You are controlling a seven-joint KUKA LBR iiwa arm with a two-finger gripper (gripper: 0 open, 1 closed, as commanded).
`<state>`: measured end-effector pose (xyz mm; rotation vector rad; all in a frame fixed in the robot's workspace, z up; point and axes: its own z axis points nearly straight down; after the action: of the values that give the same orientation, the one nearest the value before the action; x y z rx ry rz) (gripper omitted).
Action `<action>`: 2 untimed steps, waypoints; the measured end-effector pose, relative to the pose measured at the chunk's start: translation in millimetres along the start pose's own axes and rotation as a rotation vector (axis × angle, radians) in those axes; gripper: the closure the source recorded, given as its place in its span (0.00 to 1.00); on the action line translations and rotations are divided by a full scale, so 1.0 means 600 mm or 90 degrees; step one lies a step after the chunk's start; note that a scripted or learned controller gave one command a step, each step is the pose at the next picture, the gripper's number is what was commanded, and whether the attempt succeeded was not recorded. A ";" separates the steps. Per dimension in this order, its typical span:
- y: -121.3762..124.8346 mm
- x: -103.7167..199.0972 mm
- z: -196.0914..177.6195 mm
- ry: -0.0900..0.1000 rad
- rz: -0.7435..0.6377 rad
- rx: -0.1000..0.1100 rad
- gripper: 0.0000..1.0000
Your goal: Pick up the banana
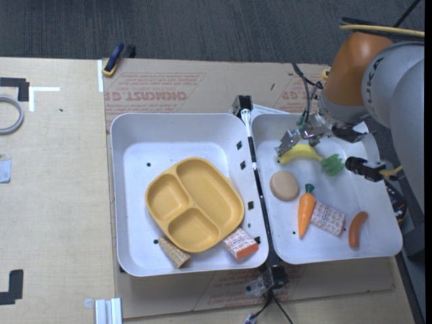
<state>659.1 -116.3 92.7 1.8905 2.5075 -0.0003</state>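
Observation:
The yellow banana (301, 154) lies in the right bin (378, 245), near its far left corner, with its curve pointing up. My gripper (298, 139) hangs right over the banana's far side, at or just above it. The grey arm with its orange band comes in from the upper right. I see nothing lifted off the bin floor.
In the right bin, a green broccoli (331, 164) sits just right of the banana, a beige egg-like piece (285, 185) just in front, then a carrot (306, 210), a red-white box (328, 219) and a sausage (357, 228). The left bin (128, 181) holds a yellow divided plate (194, 203), a cracker (174, 252) and an orange box (240, 244).

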 end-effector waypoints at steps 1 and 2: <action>0.001 -0.001 -0.017 -0.001 0.000 -0.001 1.00; 0.001 -0.001 -0.017 -0.001 0.001 -0.001 0.00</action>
<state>659.7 -116.9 103.0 1.8903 2.5047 0.0003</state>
